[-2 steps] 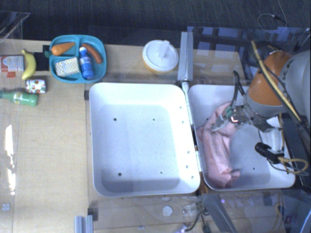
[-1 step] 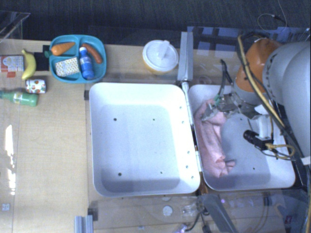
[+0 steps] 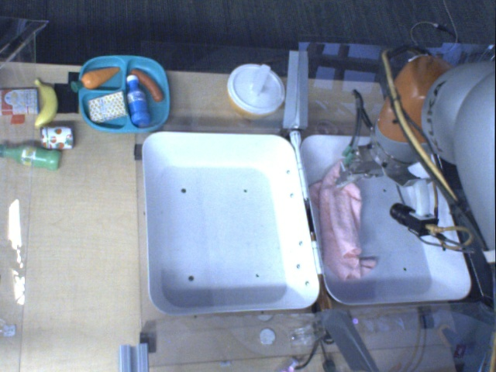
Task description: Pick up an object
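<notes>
1. Hanging low in the right bin (image 3: 457, 285), the tool (image 3: 358, 161) sits at the upper end of a pink cloth (image 3: 341, 219); whether it is wide, narrow or gripping anything cannot be told from this slant.
2. Crumpled lengthwise, the pink cloth lies along the left wall of the right bin, right of centre in the frame, and is the only thing in that bin to pick.
3. To do the step well, I judge the tool should come straight down onto a raised fold near the cloth's top, close firmly on a good bunch of fabric, then lift vertically so the cloth peels off the floor without snagging.
4. The bin's left wall is just beside the cloth, so a grasp too far left could strike the rim.
5. The left bin (image 3: 155, 231) lies alongside.
6. Well apart, on the table (image 3: 70, 270) at upper left, sit a blue divided plate (image 3: 159, 80) of toy food, a banana (image 3: 46, 103), a small can (image 3: 56, 137) and a green bottle (image 3: 31, 156); a white lidded cup (image 3: 256, 89) stands at upper centre. None obstructs the reach.
</notes>
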`<state>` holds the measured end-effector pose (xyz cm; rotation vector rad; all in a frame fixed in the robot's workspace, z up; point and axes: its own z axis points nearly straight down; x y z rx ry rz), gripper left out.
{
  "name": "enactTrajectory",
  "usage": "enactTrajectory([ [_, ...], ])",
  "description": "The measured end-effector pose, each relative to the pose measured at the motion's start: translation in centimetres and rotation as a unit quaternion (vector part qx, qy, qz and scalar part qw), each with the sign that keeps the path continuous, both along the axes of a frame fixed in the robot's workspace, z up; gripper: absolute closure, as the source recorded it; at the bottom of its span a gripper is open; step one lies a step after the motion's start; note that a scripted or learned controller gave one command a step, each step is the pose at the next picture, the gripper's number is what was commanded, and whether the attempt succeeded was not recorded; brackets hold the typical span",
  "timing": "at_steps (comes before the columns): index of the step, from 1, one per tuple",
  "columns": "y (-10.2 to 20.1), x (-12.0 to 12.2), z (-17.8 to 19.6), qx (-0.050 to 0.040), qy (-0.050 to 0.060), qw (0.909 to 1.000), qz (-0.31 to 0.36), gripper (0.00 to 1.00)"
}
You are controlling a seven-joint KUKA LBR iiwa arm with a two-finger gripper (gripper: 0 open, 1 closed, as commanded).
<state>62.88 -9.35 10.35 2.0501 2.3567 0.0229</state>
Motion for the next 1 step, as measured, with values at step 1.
enactTrajectory([
  [1, 4.64, 2.34, 8.26, -0.0013, 0.009, 0.9943, 0.106, 1.00],
])
